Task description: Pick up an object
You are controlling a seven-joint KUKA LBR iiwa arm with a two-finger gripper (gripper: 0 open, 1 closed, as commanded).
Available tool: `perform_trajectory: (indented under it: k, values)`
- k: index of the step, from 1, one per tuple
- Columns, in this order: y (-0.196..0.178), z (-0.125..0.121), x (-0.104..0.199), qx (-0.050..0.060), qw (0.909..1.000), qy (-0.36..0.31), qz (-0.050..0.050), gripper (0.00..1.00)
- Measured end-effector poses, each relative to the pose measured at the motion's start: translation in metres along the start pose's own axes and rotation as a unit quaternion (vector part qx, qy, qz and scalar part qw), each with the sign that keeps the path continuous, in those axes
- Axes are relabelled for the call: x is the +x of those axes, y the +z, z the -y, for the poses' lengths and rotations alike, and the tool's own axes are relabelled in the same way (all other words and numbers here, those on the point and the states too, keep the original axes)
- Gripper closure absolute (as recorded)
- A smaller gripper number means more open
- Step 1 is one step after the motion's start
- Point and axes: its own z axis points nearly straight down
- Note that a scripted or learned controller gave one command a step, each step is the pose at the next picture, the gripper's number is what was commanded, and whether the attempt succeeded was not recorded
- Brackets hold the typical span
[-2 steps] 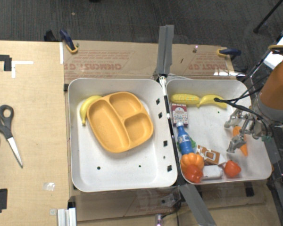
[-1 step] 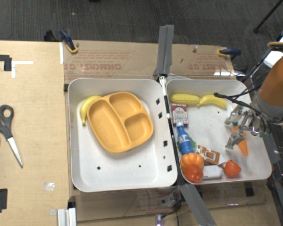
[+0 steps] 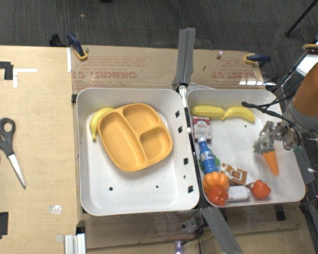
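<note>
My gripper (image 3: 264, 143) hangs low over the right side of the right bin (image 3: 238, 136). An orange carrot (image 3: 272, 163) lies just below and to the right of it, and the two look close or touching. Along the bin's far side lie a corn cob (image 3: 208, 110) and a yellow banana (image 3: 239, 113). By the left wall are a small red box (image 3: 201, 128) and a blue bottle (image 3: 206, 156). At the front sit an orange pepper (image 3: 216, 180), a red fruit (image 3: 217, 196), a brown and white packet (image 3: 236, 173) and a small red pepper (image 3: 261, 189).
The left bin (image 3: 95, 189) holds a yellow divided plate (image 3: 135, 136) with a second banana (image 3: 98, 120) at its left edge. Scissors (image 3: 8, 147) lie on the wooden bench at far left. Black cables (image 3: 270, 107) run over the right bin's far right corner.
</note>
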Motion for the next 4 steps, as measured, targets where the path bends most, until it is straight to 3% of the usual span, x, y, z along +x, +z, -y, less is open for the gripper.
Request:
perform_trajectory:
  k: [1, 2, 3, 4]
  values:
    - [0.000, 0.000, 0.000, 0.000, 1.0000, 0.000, 0.000, 0.00]
    - [-0.010, -0.001, -0.002, 0.000, 1.0000, -0.001, 0.002, 1.00]
    - [-0.010, -0.001, -0.002, 0.000, 1.0000, -0.001, 0.002, 0.00]
    - [-0.020, -0.001, -0.003, 0.001, 1.0000, -0.002, 0.005, 1.00]
